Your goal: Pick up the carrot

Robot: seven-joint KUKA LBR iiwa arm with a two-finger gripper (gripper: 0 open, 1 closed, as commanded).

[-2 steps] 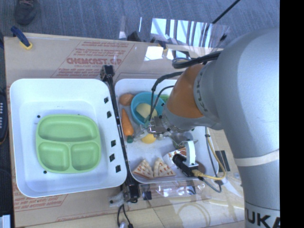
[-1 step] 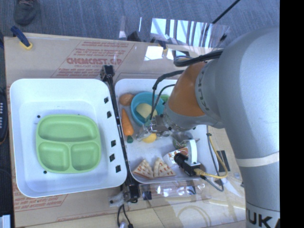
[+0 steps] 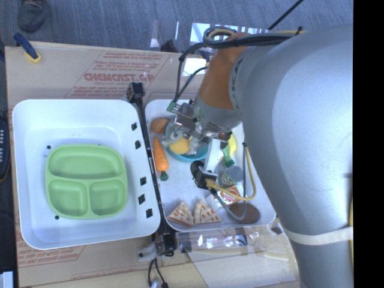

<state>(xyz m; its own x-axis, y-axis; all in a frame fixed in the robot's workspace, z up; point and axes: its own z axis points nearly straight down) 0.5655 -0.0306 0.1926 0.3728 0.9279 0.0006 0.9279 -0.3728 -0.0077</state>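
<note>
The carrot (image 3: 159,154) is orange with a small green end. It lies lengthwise along the left wall of the right bin (image 3: 262,192), green end toward the front. My gripper (image 3: 185,135) hangs over a blue bowl (image 3: 191,153) just right of the carrot's upper half. The gripper is low in the bin and apart from the carrot. A yellow round item (image 3: 179,144) sits in the bowl right under the gripper. The arm's grey body hides most of the bin's right side.
A brown round item (image 3: 158,125) lies just behind the carrot. Two sandwich triangles (image 3: 193,213) and a brown disc (image 3: 247,210) lie at the bin's front. A yellow-green item (image 3: 230,150) lies right of the bowl. The left bin (image 3: 30,125) holds a green divided plate (image 3: 87,180).
</note>
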